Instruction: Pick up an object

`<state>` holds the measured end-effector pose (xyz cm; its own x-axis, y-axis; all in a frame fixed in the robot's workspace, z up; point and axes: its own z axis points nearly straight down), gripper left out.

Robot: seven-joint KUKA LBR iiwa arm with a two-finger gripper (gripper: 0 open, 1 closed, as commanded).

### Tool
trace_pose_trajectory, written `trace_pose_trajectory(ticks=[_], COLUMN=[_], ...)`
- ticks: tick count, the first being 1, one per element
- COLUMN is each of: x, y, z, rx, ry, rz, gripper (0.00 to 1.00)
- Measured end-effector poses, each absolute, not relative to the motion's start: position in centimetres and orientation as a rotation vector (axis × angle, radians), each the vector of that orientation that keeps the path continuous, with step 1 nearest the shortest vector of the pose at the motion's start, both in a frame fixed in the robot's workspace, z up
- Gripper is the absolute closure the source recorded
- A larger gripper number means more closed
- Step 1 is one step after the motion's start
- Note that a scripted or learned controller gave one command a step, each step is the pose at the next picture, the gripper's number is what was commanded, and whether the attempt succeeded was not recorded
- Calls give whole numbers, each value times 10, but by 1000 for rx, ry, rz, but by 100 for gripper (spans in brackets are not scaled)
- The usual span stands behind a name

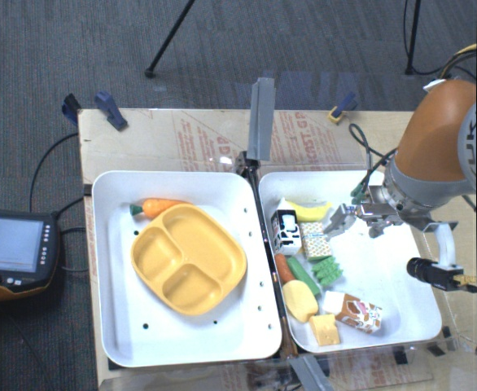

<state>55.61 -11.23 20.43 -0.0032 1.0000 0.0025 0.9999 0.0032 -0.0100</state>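
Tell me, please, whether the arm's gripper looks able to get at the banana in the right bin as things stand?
Probably yes. The gripper hovers just right of the banana, whose top lies uncovered. The black-and-white carton and checkered block crowd its near side, so a closing grasp might bump them.

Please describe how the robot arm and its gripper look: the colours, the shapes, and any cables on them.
The arm is thick and rounded, with a broad orange band above a grey wrist section. A few dark letters show at its right edge, too cut off to read. Thin dark cables and a green one run along the wrist. The gripper is small, of grey and silver metal, with slim pale fingers.
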Motion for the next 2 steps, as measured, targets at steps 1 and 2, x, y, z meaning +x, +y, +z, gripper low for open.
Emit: trace_pose_trajectory(ticks=[1, 2], x=[522, 521], y=[-99, -100], z=[84, 89], rx=[-2189, -2190], ry=[-2246, -2230], rz=[4, 11], gripper=[0, 100])
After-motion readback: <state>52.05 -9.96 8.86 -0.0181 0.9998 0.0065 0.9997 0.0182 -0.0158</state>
